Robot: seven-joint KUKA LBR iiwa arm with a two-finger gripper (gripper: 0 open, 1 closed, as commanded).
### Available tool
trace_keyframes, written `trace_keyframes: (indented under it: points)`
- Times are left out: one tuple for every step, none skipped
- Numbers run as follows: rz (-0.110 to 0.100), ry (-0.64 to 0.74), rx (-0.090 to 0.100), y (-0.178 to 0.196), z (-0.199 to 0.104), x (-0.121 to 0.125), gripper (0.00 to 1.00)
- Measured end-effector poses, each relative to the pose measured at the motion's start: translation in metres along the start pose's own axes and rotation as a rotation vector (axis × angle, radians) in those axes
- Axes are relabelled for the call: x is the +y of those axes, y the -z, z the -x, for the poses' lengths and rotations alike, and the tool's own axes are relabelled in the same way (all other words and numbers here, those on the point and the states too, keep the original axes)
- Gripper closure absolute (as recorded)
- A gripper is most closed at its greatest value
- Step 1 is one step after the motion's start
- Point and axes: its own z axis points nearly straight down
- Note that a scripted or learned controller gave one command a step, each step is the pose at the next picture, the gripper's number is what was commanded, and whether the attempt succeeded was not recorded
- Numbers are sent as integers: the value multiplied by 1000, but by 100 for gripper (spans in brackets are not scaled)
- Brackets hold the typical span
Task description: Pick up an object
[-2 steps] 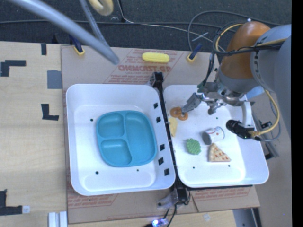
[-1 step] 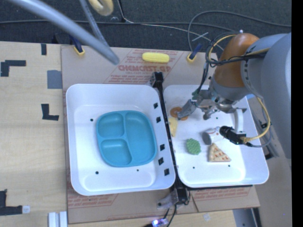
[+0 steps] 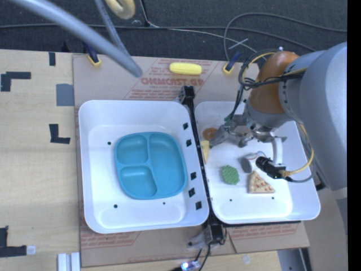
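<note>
**Desk:** Right bin (image 3: 303,206), contents?

**Operator:** I log four items. One green lump (image 3: 229,174), knobbly and rounded. One flat triangular wedge (image 3: 260,183), tan with red specks, just beside the lump. One small grey piece (image 3: 246,164), beyond them. One orange-brown disc (image 3: 210,132), near the divider.

**Desk:** Left bin (image 3: 90,151)?

**Operator:** One smooth blue plate (image 3: 150,165), glossy, with rounded corners and three compartments.

**Desk:** Claw?

**Operator:** The metal gripper (image 3: 224,135) is over the right bin, close to the disc. I cannot tell whether it is open or closed.
</note>
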Motion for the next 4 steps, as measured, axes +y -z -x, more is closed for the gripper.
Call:
trace_keyframes:
  points:
    - [-2, 2, 4, 12, -2, 0, 100]
    - [-2, 4, 10, 62, -13, 3, 100]
    - [0, 2, 9, 122, -7, -2, 100]
    - [1, 3, 9, 186, -8, -4, 100]
